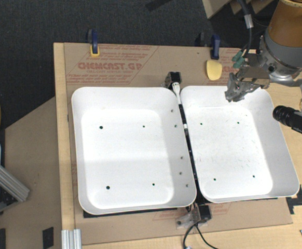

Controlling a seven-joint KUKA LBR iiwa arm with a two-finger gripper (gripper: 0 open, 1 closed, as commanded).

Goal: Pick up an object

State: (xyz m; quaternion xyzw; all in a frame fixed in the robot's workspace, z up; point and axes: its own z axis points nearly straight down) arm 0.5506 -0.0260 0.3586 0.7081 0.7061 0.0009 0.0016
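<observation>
The grey two-finger gripper [237, 94], its opening impossible to tell, hung over the right white plastic bin's [275, 139] upper rim, near the pale yellow rounded object [214, 69] lying outside on the cardboard.

Two white bins sit side by side on the tabletop [68, 139]: the left bin [130, 149] and the right bin [239, 144]. The arm [291, 19] reaches in from the far right, its hand [237, 93] over the right bin's far rim. A small yellow object [214, 69] lies on the board just beyond that bin, near a blue clamp [215, 45].
</observation>
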